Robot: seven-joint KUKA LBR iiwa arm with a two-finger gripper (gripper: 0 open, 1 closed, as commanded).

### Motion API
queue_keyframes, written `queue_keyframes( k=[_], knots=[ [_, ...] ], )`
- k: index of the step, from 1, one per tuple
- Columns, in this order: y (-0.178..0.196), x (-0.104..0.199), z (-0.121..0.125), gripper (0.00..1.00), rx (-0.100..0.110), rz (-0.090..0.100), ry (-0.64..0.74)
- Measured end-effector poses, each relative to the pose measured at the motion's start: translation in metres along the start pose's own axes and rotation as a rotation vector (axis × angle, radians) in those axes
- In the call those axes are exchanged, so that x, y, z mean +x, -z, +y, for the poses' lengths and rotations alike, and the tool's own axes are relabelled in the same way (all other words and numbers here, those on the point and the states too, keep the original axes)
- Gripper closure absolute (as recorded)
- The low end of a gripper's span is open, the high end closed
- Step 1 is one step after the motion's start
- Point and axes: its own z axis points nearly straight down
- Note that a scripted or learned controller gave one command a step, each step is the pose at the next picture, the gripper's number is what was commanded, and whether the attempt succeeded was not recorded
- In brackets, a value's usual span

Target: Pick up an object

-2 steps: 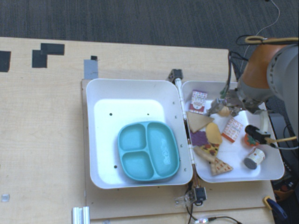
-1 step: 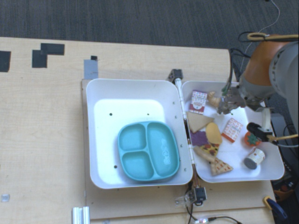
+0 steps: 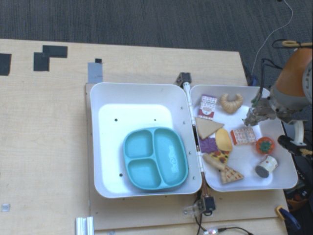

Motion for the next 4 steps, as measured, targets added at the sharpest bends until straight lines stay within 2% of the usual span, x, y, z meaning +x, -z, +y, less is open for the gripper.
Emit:
queue_keyframes(
  k=[1, 2, 3, 4],
  knots=[
    [0.0, 0.001, 0.0, 0.0, -0.001, 0.001, 0.0],
    [-0.008, 0.002, -0.088, 0.0, -0.002, 0.004, 0.002],
    [0.003, 0.001, -0.086, 1.0, -0.009, 0.0, 0.001],
    [0.068, 0.033, -0.109, 1.0, -0.001, 0.002, 0.002]
  ],
)
